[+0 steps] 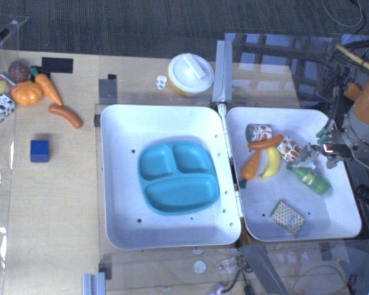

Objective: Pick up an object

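The two-finger metal gripper is hanging over the right white bin, just above the small green plastic bottle; its grip I cannot tell.

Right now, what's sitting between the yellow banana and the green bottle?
In the camera view, mostly bare white bin floor separates the banana from the green bottle; a small red-and-white packet sits just above that gap.
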Controlling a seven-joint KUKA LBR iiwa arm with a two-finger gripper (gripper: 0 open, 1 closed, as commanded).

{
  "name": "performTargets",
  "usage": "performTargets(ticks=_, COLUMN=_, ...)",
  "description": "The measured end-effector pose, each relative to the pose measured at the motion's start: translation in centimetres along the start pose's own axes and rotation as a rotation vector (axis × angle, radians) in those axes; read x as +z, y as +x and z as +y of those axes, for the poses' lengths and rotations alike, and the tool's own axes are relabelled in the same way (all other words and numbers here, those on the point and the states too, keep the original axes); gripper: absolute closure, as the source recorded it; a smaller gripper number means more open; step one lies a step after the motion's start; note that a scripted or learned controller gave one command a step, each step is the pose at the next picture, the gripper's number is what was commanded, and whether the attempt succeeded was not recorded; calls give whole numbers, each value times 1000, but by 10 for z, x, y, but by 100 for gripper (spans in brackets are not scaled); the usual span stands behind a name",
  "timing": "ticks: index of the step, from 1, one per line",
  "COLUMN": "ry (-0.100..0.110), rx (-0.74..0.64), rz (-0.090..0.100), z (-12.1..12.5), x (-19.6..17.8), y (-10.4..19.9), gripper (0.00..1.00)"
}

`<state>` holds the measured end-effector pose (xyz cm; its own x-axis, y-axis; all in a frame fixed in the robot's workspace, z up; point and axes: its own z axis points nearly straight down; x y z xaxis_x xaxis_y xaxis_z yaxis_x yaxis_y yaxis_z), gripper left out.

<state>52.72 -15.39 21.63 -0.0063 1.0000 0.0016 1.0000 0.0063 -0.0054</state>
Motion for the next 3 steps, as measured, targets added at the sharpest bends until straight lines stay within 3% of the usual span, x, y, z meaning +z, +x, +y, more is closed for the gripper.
performTargets(ticks=1, ry=-4, rx=92, rz=0, z=16, x=124, y=-26, gripper=0)
performTargets(ticks=2, ry=0, rx=90, rz=3, z=16, x=116, y=-25, gripper=100)
performTargets(ticks=3, ry=-3, rx=-19, rz=-1, z=62, x=32, y=14, gripper=100)
